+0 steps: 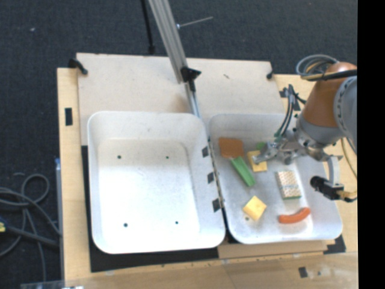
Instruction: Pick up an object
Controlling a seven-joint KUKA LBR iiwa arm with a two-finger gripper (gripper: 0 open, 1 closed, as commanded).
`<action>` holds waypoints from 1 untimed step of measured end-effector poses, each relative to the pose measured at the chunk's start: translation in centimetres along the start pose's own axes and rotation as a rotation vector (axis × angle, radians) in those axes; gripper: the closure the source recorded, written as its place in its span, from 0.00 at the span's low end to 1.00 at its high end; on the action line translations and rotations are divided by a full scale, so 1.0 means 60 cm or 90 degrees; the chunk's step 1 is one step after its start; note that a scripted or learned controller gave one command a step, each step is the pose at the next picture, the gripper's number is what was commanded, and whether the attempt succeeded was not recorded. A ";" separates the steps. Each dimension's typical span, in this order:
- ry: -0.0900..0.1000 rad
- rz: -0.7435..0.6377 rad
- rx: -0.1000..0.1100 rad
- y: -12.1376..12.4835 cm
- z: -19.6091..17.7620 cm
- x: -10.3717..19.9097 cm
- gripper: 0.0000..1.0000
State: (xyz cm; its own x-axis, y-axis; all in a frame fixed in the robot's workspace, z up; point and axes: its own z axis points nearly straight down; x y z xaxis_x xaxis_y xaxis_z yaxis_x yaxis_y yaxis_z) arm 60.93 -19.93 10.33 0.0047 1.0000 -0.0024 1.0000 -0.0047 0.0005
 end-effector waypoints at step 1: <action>-0.001 0.000 -0.005 0.003 -0.024 -0.001 1.00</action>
